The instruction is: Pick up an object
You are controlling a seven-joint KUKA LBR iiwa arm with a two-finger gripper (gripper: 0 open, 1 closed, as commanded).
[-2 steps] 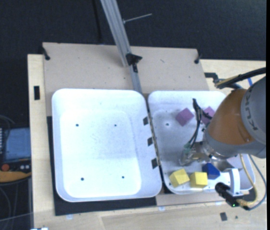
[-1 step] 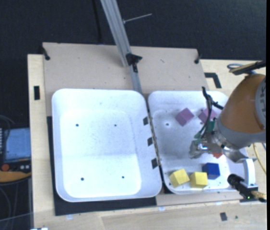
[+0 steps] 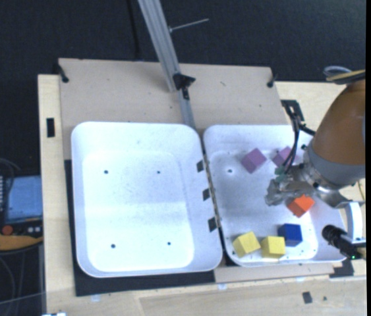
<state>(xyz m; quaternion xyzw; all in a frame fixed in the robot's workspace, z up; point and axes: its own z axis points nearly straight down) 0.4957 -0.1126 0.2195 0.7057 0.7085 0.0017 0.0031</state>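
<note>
The gripper (image 3: 281,191) hangs over the right bin (image 3: 228,151), its grip impossible to make out; an orange block (image 3: 300,206) lies just beside it.

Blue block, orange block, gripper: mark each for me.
Blue block (image 3: 291,234), camera view, top face.
Orange block (image 3: 300,206), camera view, visible top.
Gripper (image 3: 279,194), camera view, its tip.
</note>
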